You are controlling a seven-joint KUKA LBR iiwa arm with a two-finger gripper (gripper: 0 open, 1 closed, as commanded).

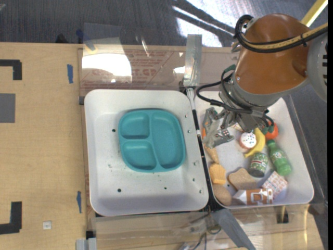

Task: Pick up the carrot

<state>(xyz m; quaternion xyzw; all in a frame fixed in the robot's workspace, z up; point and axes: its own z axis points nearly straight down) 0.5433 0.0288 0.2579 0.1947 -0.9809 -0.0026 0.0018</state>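
The orange-banded wrist [273,53] of the arm looms largest, hanging low over the right bin [304,184]; beneath it the gripper [225,125] reaches down at the bin's back left, apparently poised for a pick, though whether it is spread or pinched cannot be told under the wrist. The carrot [271,131], orange with a green top, lies just beside the wrist's lower edge, partly hidden and touching a banana [256,142] and green bottle [279,159]; the left bin [99,191] carries a teal divided plate [152,139]; smaller toys crowd together, hard to name.
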